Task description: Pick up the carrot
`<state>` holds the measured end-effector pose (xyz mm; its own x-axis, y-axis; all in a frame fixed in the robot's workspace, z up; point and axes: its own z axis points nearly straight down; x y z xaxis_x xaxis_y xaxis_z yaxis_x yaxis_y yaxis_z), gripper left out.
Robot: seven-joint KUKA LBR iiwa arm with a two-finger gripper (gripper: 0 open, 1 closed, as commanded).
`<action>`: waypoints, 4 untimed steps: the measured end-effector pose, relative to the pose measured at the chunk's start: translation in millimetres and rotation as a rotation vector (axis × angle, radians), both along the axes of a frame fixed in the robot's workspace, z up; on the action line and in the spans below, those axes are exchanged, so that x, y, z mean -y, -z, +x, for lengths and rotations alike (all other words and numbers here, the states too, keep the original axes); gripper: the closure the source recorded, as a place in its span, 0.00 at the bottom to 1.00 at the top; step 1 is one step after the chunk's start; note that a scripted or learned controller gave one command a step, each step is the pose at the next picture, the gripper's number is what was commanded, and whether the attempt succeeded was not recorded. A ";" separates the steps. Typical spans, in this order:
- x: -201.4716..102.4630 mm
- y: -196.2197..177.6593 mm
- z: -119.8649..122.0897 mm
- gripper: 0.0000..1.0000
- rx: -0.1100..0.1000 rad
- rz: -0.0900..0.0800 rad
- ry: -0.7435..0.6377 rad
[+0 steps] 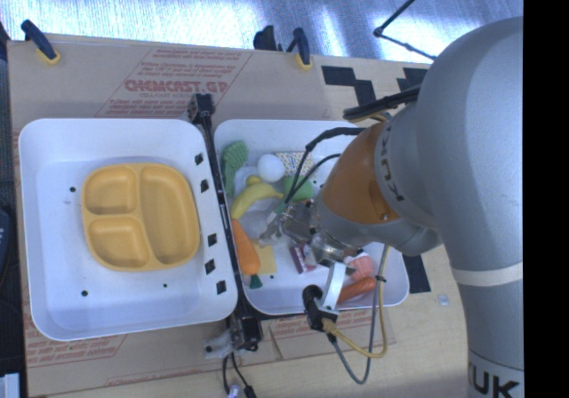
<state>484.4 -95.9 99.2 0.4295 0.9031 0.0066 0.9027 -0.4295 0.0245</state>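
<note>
Carrot [246,249] hemmed between bin wall [228,245] and banana [252,199]

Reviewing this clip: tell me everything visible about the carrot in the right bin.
The carrot is an orange, tapered piece with a smooth, plastic-looking surface and a dark green tip at its lower end. It lies flat along the left wall of the right bin, just below the yellow banana, whose end seems to meet its top. It looks whole and ungrasped; the arm's wrist hangs to its right, apart from it.

tray [140,214] in left bin [36,210] | carrot [246,247] at right bin [267,128] left wall
</note>
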 end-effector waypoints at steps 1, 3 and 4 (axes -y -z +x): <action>0.1 0.1 -0.1 0.00 0.000 0.000 0.000; 0.2 0.2 -0.2 0.00 0.000 0.000 0.000; 0.7 -0.2 0.5 0.00 0.006 0.007 0.458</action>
<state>484.8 -96.6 99.5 0.7846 0.6199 0.0155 0.6194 -0.7847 0.0250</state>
